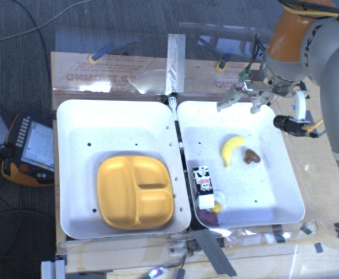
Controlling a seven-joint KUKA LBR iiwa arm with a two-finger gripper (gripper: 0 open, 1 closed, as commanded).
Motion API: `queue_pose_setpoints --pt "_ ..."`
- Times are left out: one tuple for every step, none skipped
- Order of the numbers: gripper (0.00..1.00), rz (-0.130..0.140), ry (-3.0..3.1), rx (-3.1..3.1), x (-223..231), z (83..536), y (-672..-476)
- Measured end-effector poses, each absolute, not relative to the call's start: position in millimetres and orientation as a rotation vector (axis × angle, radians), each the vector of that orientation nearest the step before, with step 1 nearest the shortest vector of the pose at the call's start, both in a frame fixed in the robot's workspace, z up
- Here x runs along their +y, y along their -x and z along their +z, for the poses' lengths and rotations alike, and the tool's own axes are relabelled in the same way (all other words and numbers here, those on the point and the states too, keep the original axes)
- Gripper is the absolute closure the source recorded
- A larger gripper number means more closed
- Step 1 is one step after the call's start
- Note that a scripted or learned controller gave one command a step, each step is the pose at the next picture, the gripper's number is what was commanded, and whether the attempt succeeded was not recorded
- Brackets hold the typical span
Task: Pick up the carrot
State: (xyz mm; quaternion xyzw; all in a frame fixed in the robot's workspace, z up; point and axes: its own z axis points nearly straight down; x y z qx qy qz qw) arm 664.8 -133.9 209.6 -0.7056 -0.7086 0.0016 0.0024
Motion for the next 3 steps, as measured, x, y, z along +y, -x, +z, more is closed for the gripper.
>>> queue_pose_setpoints --pt "0.00 0.005 1.923 -2.479 -109.1 187.5 -585.7" --pt "0.00 0.006 1.917 -2.483 -91.6 181.0 -529.0" --pt "0.00 0.002 1.424 -2.798 -94.0 282.7 -515.7"
